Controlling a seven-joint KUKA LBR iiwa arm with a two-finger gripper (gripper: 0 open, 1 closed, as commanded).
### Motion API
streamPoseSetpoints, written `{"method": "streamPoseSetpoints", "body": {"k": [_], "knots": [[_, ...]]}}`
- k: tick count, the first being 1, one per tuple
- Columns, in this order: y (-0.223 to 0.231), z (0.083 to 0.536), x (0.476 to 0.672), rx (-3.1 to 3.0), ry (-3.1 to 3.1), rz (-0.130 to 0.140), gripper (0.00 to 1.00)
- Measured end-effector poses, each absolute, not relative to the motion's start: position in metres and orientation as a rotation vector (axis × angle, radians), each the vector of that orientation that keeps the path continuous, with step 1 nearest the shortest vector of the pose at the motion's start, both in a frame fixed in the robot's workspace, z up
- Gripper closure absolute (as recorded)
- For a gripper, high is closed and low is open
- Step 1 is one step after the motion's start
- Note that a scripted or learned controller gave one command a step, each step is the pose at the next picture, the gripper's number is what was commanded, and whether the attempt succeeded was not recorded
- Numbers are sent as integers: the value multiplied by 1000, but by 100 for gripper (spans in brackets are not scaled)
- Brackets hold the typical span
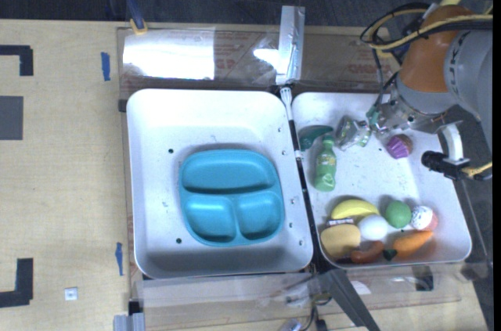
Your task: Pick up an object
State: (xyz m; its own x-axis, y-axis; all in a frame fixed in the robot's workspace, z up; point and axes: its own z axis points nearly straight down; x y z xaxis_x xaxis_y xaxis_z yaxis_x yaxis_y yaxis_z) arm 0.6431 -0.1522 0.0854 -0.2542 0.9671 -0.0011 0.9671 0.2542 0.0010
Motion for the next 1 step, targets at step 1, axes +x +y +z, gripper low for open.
{"method": "streamPoseSetpoints", "body": {"k": [1], "knots": [[-154,97,642,1917,2487,-8,100]]}}
